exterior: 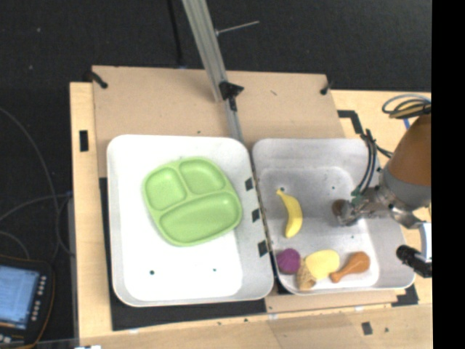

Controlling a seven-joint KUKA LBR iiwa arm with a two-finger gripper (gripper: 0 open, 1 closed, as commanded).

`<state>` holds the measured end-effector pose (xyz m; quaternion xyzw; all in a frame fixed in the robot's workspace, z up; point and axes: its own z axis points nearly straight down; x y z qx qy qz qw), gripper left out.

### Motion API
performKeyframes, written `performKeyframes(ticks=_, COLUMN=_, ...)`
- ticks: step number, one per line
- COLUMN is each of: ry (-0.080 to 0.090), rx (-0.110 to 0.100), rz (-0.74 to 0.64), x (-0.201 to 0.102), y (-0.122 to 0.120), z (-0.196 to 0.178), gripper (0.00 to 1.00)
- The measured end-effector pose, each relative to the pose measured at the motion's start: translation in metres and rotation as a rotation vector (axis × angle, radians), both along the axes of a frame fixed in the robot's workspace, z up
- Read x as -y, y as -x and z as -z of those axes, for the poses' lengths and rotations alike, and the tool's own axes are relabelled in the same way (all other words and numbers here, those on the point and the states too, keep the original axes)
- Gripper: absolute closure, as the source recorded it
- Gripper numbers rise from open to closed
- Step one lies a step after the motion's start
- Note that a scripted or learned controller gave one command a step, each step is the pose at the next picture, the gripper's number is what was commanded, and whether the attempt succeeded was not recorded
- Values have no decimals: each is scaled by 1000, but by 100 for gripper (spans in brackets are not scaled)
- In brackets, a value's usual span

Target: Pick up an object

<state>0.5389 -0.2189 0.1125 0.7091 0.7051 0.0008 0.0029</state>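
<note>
Gripper low in the right bin, nothing visibly in it.
Gripper (344, 212) sits over the right bin's (312, 155) floor, right of the banana (291, 213); can't tell finger opening. Purple ball (288, 259), yellow piece (322, 262) and drumstick (351, 266) lie along the near edge. Green divided plate (192, 201) in the left bin (131, 267).

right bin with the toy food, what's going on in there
The grey arm's end effector is down in the right bin, over a bare patch to the right of the banana. Nothing shows between its fingers. The purple piece, the yellow piece and the drumstick lie along the bin's near edge, apart from it. The green divided plate sits in the left bin.
</note>
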Motion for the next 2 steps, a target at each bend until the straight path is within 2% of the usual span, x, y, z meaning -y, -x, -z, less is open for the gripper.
performKeyframes(ticks=1, ry=1, rx=2, rz=-6, x=3, y=2, z=-64, gripper=100)
performKeyframes(ticks=2, ry=0, rx=0, rz=-8, x=5, y=0, z=-93, gripper=100)
